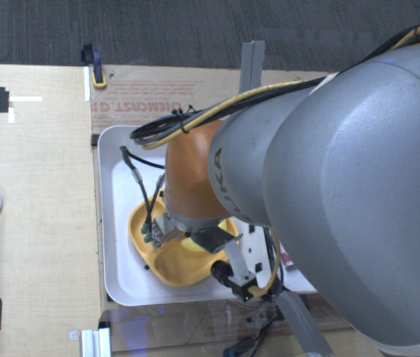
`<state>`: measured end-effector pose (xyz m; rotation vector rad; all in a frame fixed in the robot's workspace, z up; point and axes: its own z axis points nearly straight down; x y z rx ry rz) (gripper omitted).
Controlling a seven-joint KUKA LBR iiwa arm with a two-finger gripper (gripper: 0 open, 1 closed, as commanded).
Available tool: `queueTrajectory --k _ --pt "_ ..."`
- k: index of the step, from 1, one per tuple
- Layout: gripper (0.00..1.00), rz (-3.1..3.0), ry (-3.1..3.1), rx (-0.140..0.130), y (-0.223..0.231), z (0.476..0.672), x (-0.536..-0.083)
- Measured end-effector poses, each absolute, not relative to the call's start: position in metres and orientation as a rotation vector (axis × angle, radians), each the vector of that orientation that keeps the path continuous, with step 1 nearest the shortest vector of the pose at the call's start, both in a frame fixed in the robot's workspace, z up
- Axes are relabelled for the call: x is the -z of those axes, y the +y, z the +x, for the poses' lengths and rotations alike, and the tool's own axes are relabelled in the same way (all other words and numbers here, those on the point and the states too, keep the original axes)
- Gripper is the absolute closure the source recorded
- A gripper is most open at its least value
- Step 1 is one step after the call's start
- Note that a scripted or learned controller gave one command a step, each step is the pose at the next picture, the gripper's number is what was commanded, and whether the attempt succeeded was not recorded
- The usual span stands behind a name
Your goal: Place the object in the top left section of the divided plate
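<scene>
Plate: yellow, divided, lying in the lower part of the white bin; a curved rim shows at its left and a rounded section at its lower edge. A raised ridge runs across the visible part. Most of it sits under the arm's wrist, so which section is top left cannot be told.

Object: cannot be made out — whatever lies on or near the plate is hidden beneath the wrist.

Gripper: directly above the plate, low over it, seen from behind and above. Its tips are hidden by the wrist body, so open or closed cannot be told, nor whether anything is held.

Wrist fittings: white and black parts at the wrist's lower right, overlapping the plate's right edge.

Orange band: rounded, just above the wrist, over the bin's middle.

Cables: black and yellow, running from the band's upper left along the arm toward the upper right; a thinner black lead loops down to the wrist's left side.

Arm: large grey links filling the right side, reaching in from the right and covering the bin's right half.

Bin: shallow, white, rounded corners; its left wall and bare floor show left of the plate.

Bench: pale wood to the bin's left — a brown board with red print lies behind the bin.
</scene>
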<state>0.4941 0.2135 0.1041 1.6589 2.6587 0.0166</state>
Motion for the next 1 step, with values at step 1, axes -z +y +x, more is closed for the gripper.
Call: queueTrajectory --k 1 --pt "1.00 1.639 2.682 0.004 0.2110 0.4781 -0.1578"
